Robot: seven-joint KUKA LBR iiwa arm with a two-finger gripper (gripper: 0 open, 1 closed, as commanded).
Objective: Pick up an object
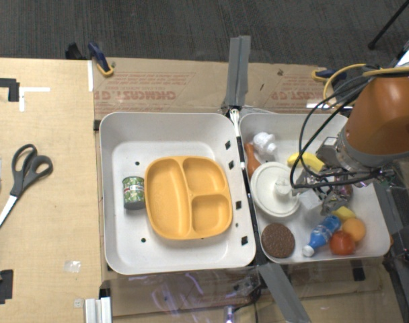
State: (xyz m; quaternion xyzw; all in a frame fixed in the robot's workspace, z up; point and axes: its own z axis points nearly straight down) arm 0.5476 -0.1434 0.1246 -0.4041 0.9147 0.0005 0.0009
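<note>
- Orange band of the arm (pixel 386 116) sat at right of the camera view, above the right bin (pixel 374 247).
- Gripper (pixel 336 197) hung low inside the right bin, near its middle; too small and cluttered by cables to make out the jaws, cannot tell their state.
- No object seen held by it.
- Right bin held: white round dish (pixel 275 188) at left, brown round disc (pixel 278 239) in front of it, small blue-and-white bottle (pixel 320 237), red ball (pixel 342 243) touching an orange-yellow fruit (pixel 353 229), yellow piece (pixel 308 160) near the cables, white lump (pixel 264 142) at the back corner.
- Left bin (pixel 117 247) held a yellow divided tray (pixel 188 197) in the centre, with a small green can (pixel 133 192) just beside its left edge, lying on its side.
- Scissors (pixel 21 173) lay on the wooden bench (pixel 40 247), well apart from both bins.
</note>
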